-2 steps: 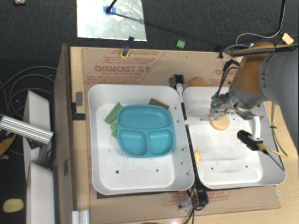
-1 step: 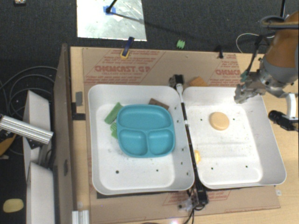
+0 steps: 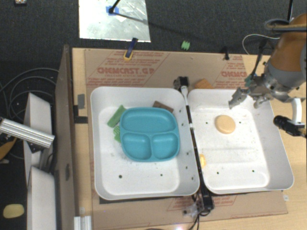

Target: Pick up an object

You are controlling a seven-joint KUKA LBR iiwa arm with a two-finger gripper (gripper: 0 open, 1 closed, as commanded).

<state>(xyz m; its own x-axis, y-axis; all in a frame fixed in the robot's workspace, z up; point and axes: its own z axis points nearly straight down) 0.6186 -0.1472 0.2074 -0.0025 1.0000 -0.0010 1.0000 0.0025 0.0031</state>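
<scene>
Two bins (image 3: 144, 188); one blue tray (image 3: 148, 133); one cookie (image 3: 225, 124)

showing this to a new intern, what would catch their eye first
Probably the blue divided tray that takes up much of the left bin, with green pieces at its left edge. Next, the round tan object in the right bin, with the gripper just above it.

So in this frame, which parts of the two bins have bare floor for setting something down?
Right bin: bare floor in front of the tan disc, down to the near rim. The tool hangs over its far right corner. Left bin: a bare strip along the near edge, below the blue tray. Its middle and far side are crowded, with green pieces beside the tray.
</scene>
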